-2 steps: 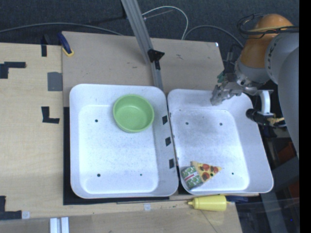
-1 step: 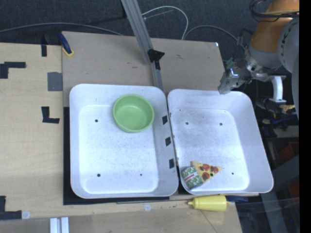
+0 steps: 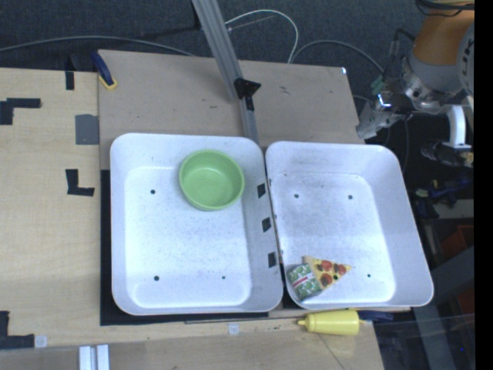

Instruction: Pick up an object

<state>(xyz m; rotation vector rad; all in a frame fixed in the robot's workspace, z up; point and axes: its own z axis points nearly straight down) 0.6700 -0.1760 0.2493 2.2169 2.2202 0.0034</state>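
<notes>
A green bowl stands upright in the far part of the left bin. In the near left corner of the right bin lies a toy pizza slice, with a small green-and-white packet touching it. My gripper hangs at the upper right, just beyond the right bin's far right corner and above the bench edge. It is far from every object, and nothing is seen in it.
A yellow squeeze bottle lies on its side on the bench in front of the right bin. A grey pole slants over the bench behind the bins. Cables run along the back.
</notes>
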